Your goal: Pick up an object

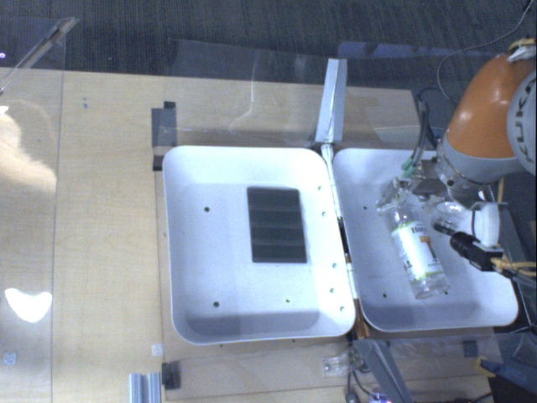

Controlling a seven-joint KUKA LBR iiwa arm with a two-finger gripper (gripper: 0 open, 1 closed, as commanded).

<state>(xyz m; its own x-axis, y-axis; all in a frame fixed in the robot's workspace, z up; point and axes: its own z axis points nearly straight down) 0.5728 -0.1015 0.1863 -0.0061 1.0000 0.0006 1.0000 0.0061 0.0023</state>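
A clear plastic bottle with a white label lies on its side in the right bin, its neck pointing toward the back left. My gripper hangs low over the back of that bin, just above the bottle's neck end. The arm's orange band sits above it at the right. Whether the gripper touches the bottle is unclear. In the middle of the left bin lies a flat black ribbed pad.
The two white bins stand side by side, their raised rims meeting at a divider. A metal post rises behind the gap between them. Bare wooden bench extends to the left.
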